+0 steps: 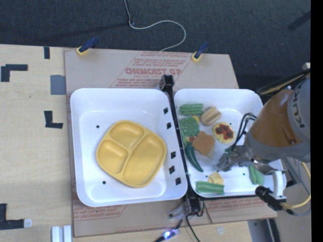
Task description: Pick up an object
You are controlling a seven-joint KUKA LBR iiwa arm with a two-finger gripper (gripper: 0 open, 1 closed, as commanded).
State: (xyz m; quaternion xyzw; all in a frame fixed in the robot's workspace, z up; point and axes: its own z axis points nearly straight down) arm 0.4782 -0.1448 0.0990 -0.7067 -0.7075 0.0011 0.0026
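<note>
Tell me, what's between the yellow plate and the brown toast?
In the camera view, the two bins' touching walls and a green pepper lie between the yellow plate and the brown toast.

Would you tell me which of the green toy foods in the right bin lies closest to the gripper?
The small green piece just right of the gripper, near the bin's right wall. The green bean pod, long pepper, leafy piece and top pod lie farther left.
</note>
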